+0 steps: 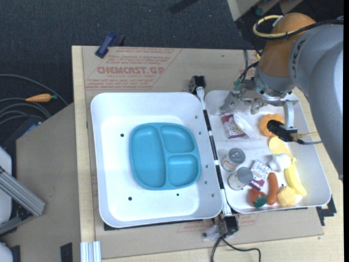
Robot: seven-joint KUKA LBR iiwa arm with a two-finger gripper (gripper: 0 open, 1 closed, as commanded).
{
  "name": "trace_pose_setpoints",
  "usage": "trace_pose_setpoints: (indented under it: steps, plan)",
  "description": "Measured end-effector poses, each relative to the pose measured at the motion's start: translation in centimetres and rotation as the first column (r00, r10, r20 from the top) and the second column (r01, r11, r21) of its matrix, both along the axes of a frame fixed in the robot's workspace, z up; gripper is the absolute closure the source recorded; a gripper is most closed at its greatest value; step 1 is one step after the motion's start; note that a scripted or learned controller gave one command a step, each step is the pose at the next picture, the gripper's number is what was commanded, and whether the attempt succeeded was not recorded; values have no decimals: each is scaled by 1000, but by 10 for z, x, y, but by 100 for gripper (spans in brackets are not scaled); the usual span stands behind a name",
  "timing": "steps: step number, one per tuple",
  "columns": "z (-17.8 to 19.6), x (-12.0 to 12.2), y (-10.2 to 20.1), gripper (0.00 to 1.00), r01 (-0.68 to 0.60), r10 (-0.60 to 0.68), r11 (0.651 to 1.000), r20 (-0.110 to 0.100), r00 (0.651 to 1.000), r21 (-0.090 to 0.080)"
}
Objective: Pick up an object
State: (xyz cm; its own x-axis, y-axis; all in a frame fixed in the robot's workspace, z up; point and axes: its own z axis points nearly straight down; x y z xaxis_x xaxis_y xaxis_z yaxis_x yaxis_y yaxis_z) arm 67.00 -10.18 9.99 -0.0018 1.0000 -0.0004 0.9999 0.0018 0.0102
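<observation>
Gripper (246,103) is hovering low over the far end of the right bin (319,173), can't tell its state, with a snack packet (233,125) just below it, so I'd guess next is dropping down to grab.

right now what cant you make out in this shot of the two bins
- Gripper, camera view: the arm's wrist covers it, so its fingertips and anything under them are hidden.
- Small packet in the right bin: its print is too small to read.
- Toy food pile at the right bin's near end: pieces overlap, so some shapes are partly hidden.
- Divided blue plate in the left bin: fully visible.
</observation>
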Motion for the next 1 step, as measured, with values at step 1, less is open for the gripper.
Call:
trace_pose_setpoints:
  steps: [1]
  plan:
    - [11,1,0,100,0,0,1000,3,1000,-1]
